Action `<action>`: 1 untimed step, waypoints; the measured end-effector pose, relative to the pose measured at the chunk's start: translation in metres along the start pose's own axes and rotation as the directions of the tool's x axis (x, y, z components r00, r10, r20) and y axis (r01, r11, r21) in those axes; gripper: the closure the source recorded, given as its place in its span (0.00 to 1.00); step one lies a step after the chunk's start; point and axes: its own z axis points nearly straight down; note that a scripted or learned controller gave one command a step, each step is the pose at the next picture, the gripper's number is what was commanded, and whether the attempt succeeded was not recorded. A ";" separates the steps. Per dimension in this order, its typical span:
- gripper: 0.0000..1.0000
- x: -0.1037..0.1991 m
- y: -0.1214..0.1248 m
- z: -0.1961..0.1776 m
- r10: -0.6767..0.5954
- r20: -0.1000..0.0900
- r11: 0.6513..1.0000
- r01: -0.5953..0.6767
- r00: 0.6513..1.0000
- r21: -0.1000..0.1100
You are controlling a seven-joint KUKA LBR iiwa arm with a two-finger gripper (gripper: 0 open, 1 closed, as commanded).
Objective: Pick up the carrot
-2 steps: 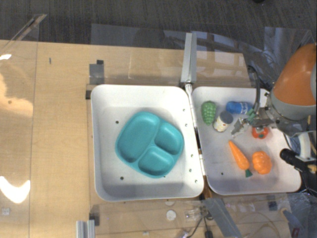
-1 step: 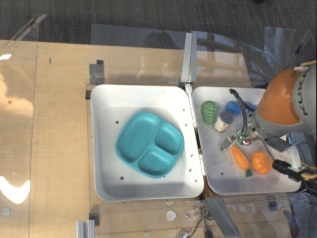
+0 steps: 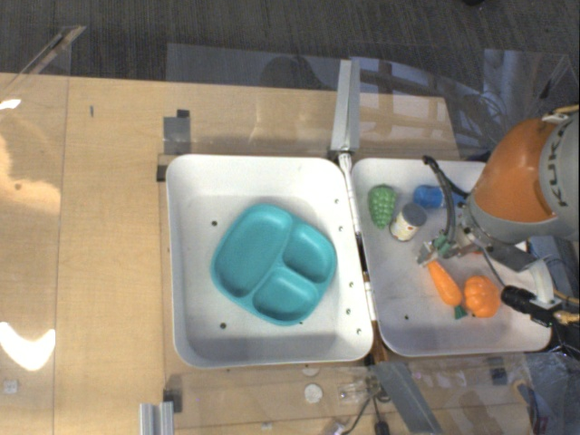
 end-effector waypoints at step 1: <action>1.00 0.046 0.007 -0.083 -0.137 -0.010 0.990 0.137 0.990 0.012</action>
